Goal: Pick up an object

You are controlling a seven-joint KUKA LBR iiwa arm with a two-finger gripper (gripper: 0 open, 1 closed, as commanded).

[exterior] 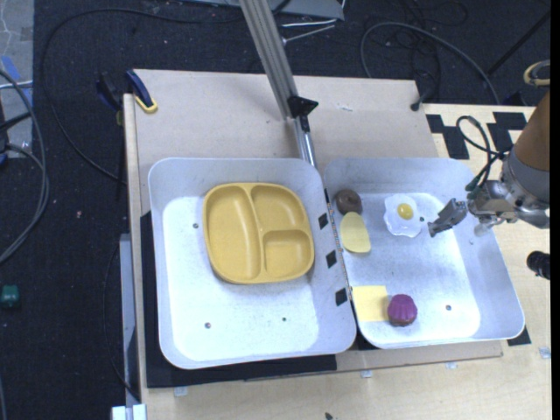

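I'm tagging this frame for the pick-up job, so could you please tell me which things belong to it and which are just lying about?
For the job:
gripper
fried egg
brown piece
pale yellow slice
yellow square
purple piece
right bin

Lying about:
yellow divided plate
left bin
blue-handled tool

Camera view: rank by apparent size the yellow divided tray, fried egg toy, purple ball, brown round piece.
1. Yellow divided plastic tray
2. White fried egg toy
3. Purple ball and brown round piece: look alike, not ranked.

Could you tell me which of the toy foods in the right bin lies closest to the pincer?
The fried egg, white with a yellow yolk; the pincer is just right of it.
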